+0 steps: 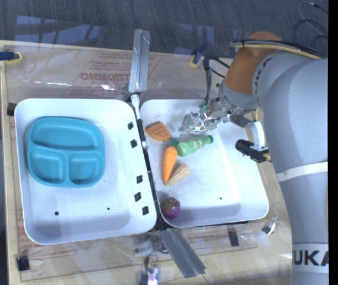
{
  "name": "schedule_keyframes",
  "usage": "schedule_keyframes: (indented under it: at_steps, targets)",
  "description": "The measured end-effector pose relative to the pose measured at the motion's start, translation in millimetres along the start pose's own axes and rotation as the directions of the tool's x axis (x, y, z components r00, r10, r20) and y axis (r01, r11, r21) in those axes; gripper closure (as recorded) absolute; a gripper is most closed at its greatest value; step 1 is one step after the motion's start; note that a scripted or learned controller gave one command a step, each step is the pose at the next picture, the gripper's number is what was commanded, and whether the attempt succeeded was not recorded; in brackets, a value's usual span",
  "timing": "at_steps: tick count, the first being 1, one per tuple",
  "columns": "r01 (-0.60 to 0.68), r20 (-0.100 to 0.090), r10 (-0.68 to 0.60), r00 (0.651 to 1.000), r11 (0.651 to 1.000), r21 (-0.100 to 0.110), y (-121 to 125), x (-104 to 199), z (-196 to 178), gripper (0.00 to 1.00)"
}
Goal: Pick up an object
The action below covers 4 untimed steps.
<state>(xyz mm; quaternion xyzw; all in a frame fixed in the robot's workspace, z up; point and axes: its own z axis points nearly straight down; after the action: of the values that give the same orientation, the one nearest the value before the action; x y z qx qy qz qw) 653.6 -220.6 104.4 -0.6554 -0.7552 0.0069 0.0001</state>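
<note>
Nothing is lifted yet: the hand (199, 121) hangs low in the right bin (240, 200), its grip state unreadable, with the green bottle (192, 145) lying just below it, ungrasped.

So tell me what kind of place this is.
Probably a robotics lab bench for grasping trials: two white bins clamped side by side, toy food such as a carrot, and the arm's gripper over them.

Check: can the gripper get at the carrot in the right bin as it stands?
Probably yes. The carrot lies uncovered on the right bin, top free, though a cone touches its lower end. The gripper hovers just up-right, over the green bottle.
</note>
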Motion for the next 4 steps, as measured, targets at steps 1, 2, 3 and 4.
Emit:
schedule_keyframes:
  at_steps: [1,2,3,4]
  targets:
    - [0.001,0.008,-0.001,1.0,1.0,0.007,-3,-6,-14,1.0]
    - [0.005,0.005,-0.005,1.0,1.0,0.001,0,-2,-12,0.0]
    - [-0.02,-0.01,0.02,1.0,1.0,-0.006,-85,23,14,0.0]
    - [-0.016,-0.009,0.016,1.0,1.0,-0.005,-85,22,4,1.0]
